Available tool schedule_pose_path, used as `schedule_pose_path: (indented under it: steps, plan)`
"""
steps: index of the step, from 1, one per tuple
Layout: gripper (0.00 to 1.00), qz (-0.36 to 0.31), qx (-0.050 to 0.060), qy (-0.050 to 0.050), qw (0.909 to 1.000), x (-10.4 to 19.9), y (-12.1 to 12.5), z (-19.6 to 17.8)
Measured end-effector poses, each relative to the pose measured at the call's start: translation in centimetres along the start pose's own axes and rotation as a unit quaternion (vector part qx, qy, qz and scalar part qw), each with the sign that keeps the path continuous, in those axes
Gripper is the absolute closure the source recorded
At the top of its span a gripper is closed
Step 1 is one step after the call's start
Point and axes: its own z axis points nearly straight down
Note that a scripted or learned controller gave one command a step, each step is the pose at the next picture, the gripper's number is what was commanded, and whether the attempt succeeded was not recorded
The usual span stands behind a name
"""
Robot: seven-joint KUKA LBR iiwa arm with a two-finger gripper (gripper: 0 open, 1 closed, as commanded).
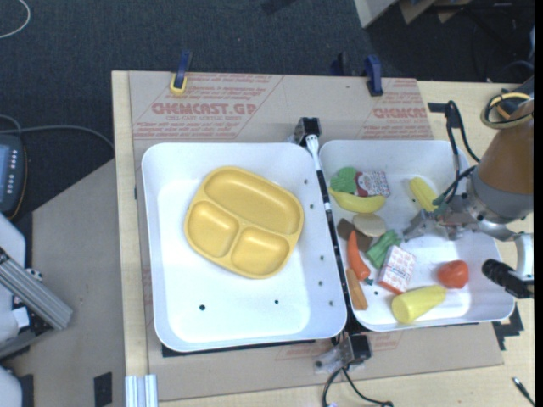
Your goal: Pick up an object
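Whether the two-finger gripper (422, 225) is spread or closed I cannot tell; descend squarely over the red-white paper packet (397, 270) at seven o'clock.

The claw (431, 220) hangs over the right white plastic bin (399, 149) on the tabletop (254, 100). Just behind the claw lies a yellow toy corn cob (422, 192). To its left are a yellow toy banana (358, 201) and an orange toy carrot (358, 258), and in front of it is a red toy tomato (455, 273). Well to its left, a yellow three-compartment plastic plate (244, 221) sits in the left white plastic bin (170, 299).
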Motion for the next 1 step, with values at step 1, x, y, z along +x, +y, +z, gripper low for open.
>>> schedule_pose_path:
  steps: [1]
  plan:
    - [1.00, 0.000, -0.002, -0.001, 1.0000, -0.06, 0.07, -1.13]
